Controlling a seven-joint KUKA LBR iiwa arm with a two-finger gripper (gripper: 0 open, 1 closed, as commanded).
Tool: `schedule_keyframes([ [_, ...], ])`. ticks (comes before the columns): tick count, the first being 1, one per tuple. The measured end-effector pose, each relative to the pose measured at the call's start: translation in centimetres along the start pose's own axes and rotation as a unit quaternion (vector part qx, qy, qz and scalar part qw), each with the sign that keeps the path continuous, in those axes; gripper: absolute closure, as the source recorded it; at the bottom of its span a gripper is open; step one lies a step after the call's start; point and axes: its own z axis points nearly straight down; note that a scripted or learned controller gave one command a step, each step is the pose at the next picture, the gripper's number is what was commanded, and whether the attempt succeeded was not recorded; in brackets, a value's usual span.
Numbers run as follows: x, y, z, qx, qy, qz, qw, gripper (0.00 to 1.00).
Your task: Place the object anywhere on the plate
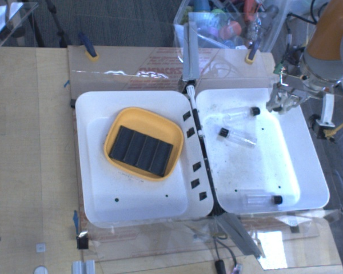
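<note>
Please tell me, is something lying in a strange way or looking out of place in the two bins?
Nothing looks spilled or broken. The yellow plate sits turned at an angle in the left bin, with a dark ridged block already on it. In the right bin, three clear tubes with black caps lie scattered on their sides, pointing in different directions.

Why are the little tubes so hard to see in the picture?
Camera view: the clear tubes blend into the white right bin, only their black caps standing out; glare streaks the plastic sheet behind the bins; the tool looks slightly blurred.
</note>
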Motion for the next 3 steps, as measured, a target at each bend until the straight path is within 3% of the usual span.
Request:
schedule_keyframes([
  [1, 3.1, -5.7, 4.2, 0.000, 0.001, -0.048, 0.9988, 1.00],
  [2, 10.6, -6.8, 0.1, -0.002, 0.001, -0.089, 0.9960, 1.00],
  [3, 14.0, -5.0, 2.9, -0.003, 0.000, -0.214, 0.9769, 1.00],
])
